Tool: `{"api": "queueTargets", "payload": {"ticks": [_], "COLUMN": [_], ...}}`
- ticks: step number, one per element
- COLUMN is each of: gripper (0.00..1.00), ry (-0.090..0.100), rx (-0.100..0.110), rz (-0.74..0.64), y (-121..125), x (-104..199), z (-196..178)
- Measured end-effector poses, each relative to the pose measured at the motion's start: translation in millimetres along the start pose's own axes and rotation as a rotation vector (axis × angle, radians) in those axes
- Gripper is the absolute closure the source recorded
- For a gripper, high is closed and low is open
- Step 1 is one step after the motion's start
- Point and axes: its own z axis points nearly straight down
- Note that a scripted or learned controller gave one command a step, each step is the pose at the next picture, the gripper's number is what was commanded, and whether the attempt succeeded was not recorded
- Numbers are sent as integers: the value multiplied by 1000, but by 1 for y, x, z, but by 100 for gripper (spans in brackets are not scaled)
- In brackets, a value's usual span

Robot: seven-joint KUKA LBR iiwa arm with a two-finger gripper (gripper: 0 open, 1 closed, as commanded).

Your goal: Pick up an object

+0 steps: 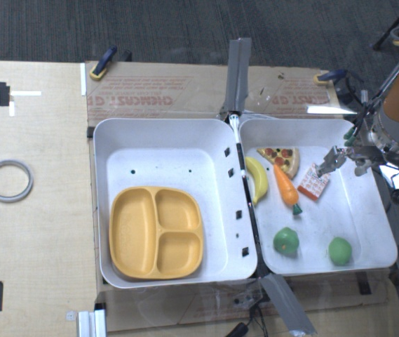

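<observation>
The right bin (367,209) holds a banana (257,179) against its left wall, a pizza slice (281,159), an orange carrot (285,186), a small red and white box (313,183) and two green round fruits (286,241) (339,250). My gripper (346,163) hangs over the bin's upper right part, just right of the red box. Its fingers stand open and nothing is between them. One fingertip (329,161) is close to the box's upper corner.
The left bin (115,153) holds a yellow divided plate (158,230). A grey divider post (238,69) rises between the bins at the back. A tape roll (8,180) lies on the bench far left. Blue clamps (103,62) (332,77) hold the cardboard behind the bins.
</observation>
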Motion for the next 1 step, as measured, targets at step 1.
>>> {"api": "queueTargets", "payload": {"ticks": [1], "gripper": [0], "ry": [-2], "rx": [-9], "rz": [-196], "y": [8], "x": [31], "z": [89]}}
